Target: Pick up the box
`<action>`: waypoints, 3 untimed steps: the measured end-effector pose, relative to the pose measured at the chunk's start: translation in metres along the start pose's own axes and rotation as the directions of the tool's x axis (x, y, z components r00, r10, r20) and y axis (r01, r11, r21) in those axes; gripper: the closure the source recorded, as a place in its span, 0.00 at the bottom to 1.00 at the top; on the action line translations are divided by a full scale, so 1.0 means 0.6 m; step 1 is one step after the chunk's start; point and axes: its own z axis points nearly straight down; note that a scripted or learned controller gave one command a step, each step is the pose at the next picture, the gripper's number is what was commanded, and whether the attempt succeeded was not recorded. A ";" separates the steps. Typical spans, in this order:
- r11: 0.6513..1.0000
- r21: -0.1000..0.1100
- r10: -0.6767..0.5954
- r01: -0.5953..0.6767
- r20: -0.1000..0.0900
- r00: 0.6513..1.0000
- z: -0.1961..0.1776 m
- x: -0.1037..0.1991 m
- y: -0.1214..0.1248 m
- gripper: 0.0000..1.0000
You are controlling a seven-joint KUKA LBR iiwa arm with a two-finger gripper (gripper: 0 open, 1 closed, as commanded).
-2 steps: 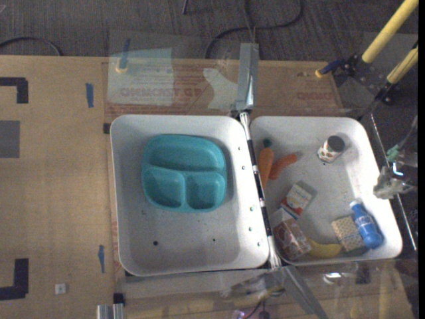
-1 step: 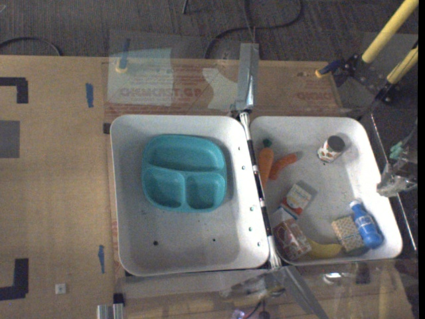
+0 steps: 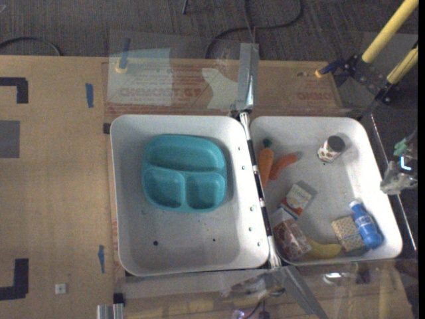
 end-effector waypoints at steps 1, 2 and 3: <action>0.996 0.008 -0.089 0.089 -0.008 0.996 -0.056 0.031 0.048 1.00; 0.917 0.006 -0.398 0.398 -0.012 0.917 0.014 0.055 0.112 1.00; 0.775 -0.001 -0.632 0.632 -0.009 0.775 -0.014 0.043 0.122 1.00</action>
